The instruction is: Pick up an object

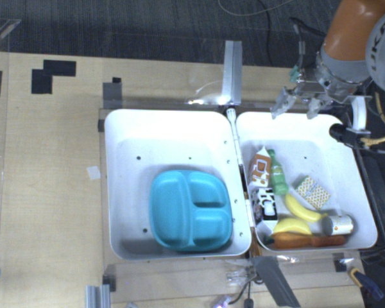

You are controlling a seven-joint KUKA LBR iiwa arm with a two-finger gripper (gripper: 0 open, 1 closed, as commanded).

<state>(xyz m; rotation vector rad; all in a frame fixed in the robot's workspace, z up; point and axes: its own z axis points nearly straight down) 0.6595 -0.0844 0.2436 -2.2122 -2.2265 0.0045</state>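
Note:
My gripper (296, 106) hangs over the far rim of the right bin (354, 165), open, with nothing between its two fingers (280, 107). Below it, in the bin's near half, lie an orange-and-white carton (261, 166), a green bottle (279, 179), a banana (302, 209), a second yellow fruit (291, 226), a checkered packet (311, 192), a silver can (339, 224), a brown-orange piece (303, 240) and a black-and-white item (266, 205). All of these sit well apart from the gripper.
The left bin (125, 172) holds a blue divided plate (191, 210). A metal post (233, 76) stands at the far end of the wall between the bins. Black cables (366, 136) run along the right bin's right side.

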